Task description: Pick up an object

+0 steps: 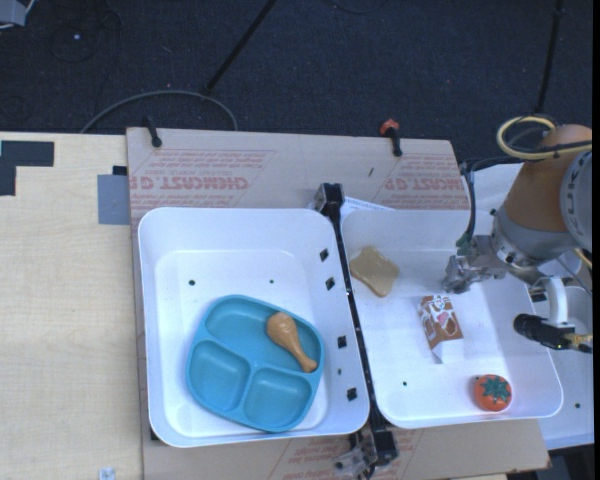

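Your gripper (462, 271) hangs over the right bin (400, 408), just above the snack packet (440, 328); whether it grips anything, you cannot tell. The packet looks light, crinkly and slippery, so pinch it across its narrow middle.

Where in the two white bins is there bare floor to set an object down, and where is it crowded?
Left bin: bare strip along the back wall, behind the blue divided plate carrying the drumstick. Right bin: bare front-left floor, bordered by the bread slice, brown packet and tomato. Crowded: right side near the claw.
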Robot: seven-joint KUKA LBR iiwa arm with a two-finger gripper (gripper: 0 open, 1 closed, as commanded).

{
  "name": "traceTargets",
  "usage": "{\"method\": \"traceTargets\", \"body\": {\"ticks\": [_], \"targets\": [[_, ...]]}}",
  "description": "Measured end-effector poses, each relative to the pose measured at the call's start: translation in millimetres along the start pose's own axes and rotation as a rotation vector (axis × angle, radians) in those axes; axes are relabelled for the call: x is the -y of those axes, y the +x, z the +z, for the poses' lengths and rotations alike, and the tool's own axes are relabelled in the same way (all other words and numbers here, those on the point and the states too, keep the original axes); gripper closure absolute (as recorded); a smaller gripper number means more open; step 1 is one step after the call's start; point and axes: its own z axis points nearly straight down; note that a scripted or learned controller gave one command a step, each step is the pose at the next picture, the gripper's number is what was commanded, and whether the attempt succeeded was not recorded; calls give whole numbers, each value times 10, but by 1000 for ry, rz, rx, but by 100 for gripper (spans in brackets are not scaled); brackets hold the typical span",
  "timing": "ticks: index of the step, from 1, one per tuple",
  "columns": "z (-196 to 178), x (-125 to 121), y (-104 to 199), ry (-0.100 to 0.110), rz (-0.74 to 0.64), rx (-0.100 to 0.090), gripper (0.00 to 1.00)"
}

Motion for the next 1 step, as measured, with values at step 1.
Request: {"method": "traceTargets", "body": {"ticks": [1], "targets": [[-575,-35,-91,-6,2,2,100]]}}
